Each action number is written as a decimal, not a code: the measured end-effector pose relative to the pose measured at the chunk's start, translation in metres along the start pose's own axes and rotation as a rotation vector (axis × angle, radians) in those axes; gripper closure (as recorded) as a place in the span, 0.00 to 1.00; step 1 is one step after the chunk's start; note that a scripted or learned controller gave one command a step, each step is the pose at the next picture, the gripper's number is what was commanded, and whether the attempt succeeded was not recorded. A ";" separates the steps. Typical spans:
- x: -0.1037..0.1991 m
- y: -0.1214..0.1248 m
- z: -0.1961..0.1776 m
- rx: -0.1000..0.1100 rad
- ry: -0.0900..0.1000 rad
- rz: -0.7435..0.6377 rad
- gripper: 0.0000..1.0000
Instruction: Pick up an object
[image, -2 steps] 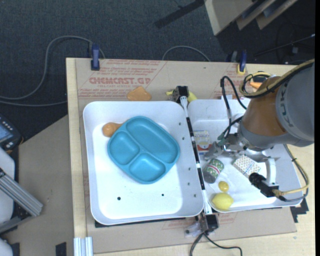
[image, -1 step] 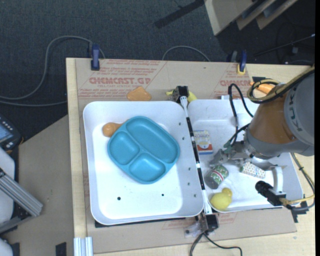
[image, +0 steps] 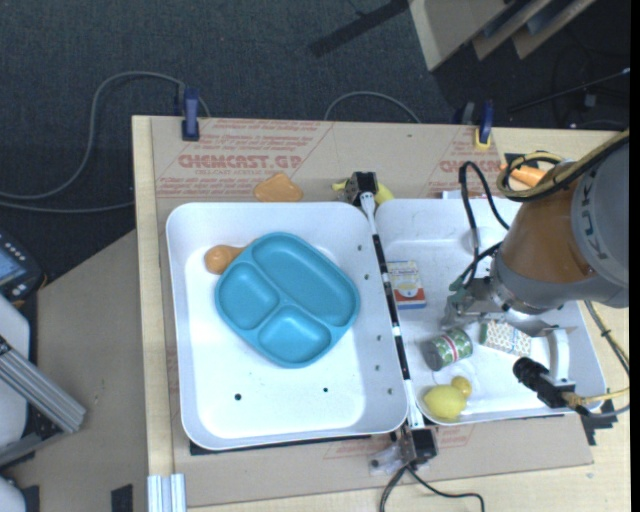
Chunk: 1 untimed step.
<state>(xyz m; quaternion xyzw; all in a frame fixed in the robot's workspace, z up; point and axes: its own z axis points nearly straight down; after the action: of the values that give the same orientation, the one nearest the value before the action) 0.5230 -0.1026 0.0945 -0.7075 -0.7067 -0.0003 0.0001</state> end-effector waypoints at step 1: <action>0.000 0.000 0.000 0.001 0.000 0.000 0.00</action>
<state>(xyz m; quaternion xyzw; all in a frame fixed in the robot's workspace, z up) 0.5228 -0.1025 0.0941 -0.7075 -0.7067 -0.0001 0.0003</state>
